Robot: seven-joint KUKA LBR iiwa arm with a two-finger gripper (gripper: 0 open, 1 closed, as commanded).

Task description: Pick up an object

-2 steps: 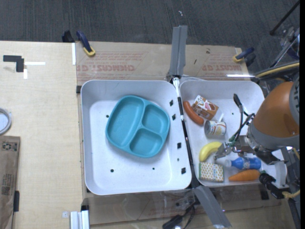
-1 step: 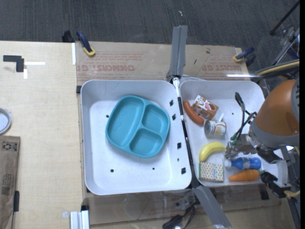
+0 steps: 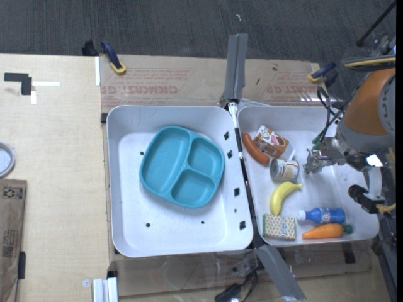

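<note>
1. Closest in, along the near wall of the right bin (image 3: pixel 330 187), a small tan box (image 3: pixel 279 226) lies below and to the left of the gripper (image 3: pixel 313 162).
2. Far to the gripper's left, the left bin (image 3: pixel 113 168) holds a blue divided plate (image 3: pixel 182 165), lying flat and well apart from the gripper.
3. Across the divider, a red sausage (image 3: pixel 255 150) lies at a slant, left of the gripper and slightly farther back.
4. A printed snack packet (image 3: pixel 272 141) lies touching the sausage on its right side, near the gripper.
5. A small can (image 3: pixel 286 169) lies on its side just left of the gripper; I cannot tell whether they touch.
6. A yellow banana (image 3: pixel 282 195) curves below the can, near the gripper on its lower left.
7. A bottle with a blue label (image 3: pixel 324 216) lies on its side below the gripper, with an orange carrot (image 3: pixel 323 232) just beside it on the near side.
8. The gripper hangs low over the right bin at the end of the arm (image 3: pixel 371 102). Whether it is released or clenched, I cannot tell.
</note>
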